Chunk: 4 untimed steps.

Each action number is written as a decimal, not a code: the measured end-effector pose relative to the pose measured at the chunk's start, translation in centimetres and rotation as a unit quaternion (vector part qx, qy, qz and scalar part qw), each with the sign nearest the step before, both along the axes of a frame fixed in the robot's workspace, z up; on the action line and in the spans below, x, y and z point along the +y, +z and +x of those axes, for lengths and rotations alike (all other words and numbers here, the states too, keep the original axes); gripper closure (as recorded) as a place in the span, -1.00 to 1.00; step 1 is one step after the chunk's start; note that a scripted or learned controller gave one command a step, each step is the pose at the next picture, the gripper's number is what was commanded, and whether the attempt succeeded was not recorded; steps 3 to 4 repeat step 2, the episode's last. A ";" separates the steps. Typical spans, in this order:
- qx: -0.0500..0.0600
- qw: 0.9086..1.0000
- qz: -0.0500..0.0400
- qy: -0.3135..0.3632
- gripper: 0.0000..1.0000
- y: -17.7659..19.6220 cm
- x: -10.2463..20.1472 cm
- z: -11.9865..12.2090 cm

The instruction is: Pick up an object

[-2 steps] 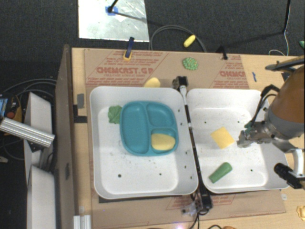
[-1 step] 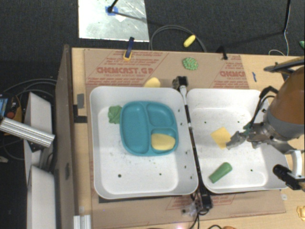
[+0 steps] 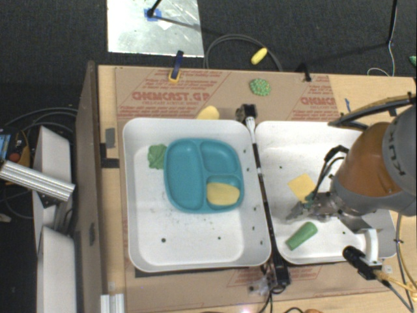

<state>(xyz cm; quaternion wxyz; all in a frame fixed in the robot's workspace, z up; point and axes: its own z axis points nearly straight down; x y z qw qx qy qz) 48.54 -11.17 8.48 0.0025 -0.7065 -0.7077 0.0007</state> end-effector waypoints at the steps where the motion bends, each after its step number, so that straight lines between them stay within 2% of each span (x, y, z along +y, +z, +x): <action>1: -0.007 1.000 -0.004 0.002 -1.00 0.1 -5.7 8.5; 2: -0.002 1.000 -0.001 0.003 -1.00 -0.1 0.3 6.4; 4: -0.002 1.000 -0.001 0.003 -1.00 -0.1 0.3 6.4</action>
